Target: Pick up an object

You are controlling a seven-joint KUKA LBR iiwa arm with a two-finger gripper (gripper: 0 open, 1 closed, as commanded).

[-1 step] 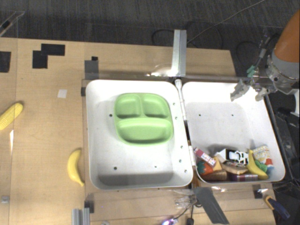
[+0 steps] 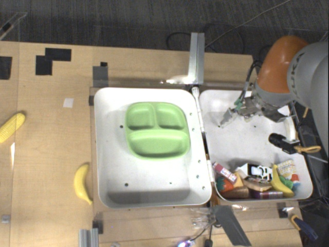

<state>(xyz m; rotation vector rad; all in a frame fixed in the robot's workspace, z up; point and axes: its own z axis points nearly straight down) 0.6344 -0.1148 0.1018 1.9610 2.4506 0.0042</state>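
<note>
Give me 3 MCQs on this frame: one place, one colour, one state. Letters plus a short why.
1. Where does the green divided plate lie?
A. in the left bin
B. in the right bin
C. on the bare bench

2. What colour is the banana on the bench left of the bins?
A. green
B. yellow
C. red

3. Where is the hand relative to the pile of items?
A. buried in the pile
B. over the left bin
C. over the right bin's far part, apart from the pile

Key: 1 A, the plate sits inside the left bin. 2 B, it is plainly yellow. 3 C, the hand is over bare floor of the right bin, while the pile lies along its near edge.
</note>
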